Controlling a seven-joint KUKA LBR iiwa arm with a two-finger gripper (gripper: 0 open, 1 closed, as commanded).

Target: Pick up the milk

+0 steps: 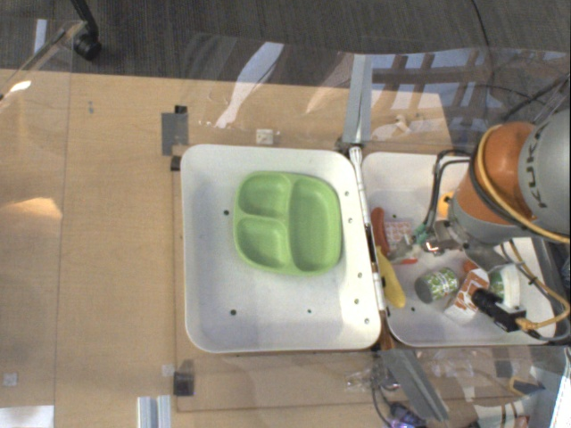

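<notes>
Wooden tabletop (98, 266) stretches under a sheet of clear shielding, with dark carpet beyond its far edge at twelve o'clock. Starting at nine o'clock, the wood lies bare up to the left bin (214, 319), a shallow white tray that carries a green divided plate (290, 223) a little above its centre. A metal rail (359, 105) runs back from the seam between the two trays. Just past that seam, in the right bin (401, 172), a red sausage-like piece (378, 225) and a yellow banana-shaped piece (392, 283) lie along the left wall. Next comes a small green-and-white can (438, 284), lying on its side. Touching it toward three o'clock is the milk (467, 294), a small carton with orange and white panels, resting on the bin floor near the front wall. The grey arm (513, 185) with its orange band covers the bin's upper right, and the hand (428, 242) sits low beside the sausage piece; I cannot tell how its grip is set.
</notes>
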